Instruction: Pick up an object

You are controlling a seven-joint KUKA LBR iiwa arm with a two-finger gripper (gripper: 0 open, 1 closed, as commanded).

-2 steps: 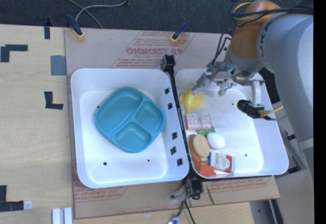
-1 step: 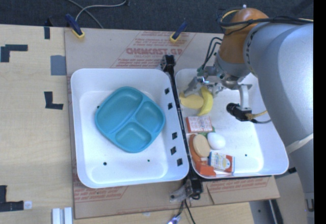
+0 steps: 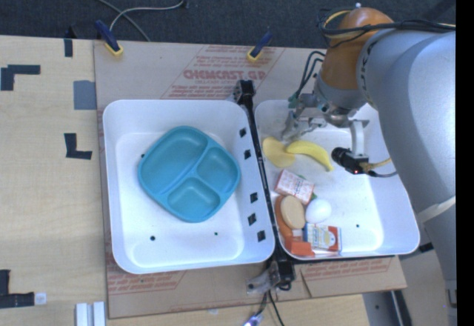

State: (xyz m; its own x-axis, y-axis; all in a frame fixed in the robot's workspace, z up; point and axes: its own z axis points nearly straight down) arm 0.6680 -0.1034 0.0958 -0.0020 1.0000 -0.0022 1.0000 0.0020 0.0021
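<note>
My gripper (image 3: 296, 127) reaches down into the far part of the right bin (image 3: 385, 206), just above a yellow banana (image 3: 311, 153). Next to the banana lies a pale yellow piece (image 3: 272, 152). Below them sit a pink-and-white packet (image 3: 294, 185), a tan round item (image 3: 292, 211), a white egg-like ball (image 3: 319, 210), and a small red-and-white carton (image 3: 322, 238) beside an orange item (image 3: 299, 248). Nothing is visibly held between the fingers.
The left bin (image 3: 126, 191) holds a blue divided plate (image 3: 189, 173). A black divider with clips (image 3: 254, 169) separates the bins. The grey arm (image 3: 415, 117) covers the right bin's far right side. Cables and yellow clamps (image 3: 109, 39) lie beyond the bins.
</note>
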